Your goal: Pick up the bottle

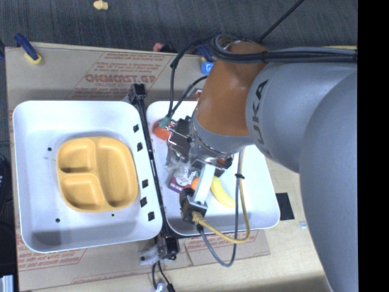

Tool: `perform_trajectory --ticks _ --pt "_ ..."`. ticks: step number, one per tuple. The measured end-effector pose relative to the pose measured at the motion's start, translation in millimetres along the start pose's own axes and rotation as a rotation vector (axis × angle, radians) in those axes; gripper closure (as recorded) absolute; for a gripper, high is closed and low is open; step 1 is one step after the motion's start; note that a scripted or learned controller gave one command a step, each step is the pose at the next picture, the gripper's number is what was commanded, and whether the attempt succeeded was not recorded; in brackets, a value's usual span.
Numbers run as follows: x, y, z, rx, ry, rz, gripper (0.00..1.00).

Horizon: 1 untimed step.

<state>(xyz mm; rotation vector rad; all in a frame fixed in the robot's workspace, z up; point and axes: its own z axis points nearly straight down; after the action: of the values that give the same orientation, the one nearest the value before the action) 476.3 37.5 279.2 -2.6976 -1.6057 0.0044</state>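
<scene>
the yellow banana [221, 193] lies at the near side of the shallow white right bin [267, 205], touching nothing of the arm that can be made out. just left of it the gripper [185, 181] is down among a small clutter with something clear and crinkled, perhaps the bottle [181, 176], though that is a guess. whether the fingers are apart or clamped cannot be told, so no lift is evident yet. the grey arm with its orange band [228, 105] bends steeply down from the right. in the left bin [30, 163] sits a yellow divided plastic tray [97, 172].

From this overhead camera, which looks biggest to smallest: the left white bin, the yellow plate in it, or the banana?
1. Left white bin
2. Yellow plate
3. Banana, partly hidden by the arm, so its full size is unsure.
</scene>
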Motion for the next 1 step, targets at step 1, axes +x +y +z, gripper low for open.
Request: perform_trajectory --ticks 1 --pt "3.0 -2.6 88.3 0.003 -0.001 -0.301 1.0"
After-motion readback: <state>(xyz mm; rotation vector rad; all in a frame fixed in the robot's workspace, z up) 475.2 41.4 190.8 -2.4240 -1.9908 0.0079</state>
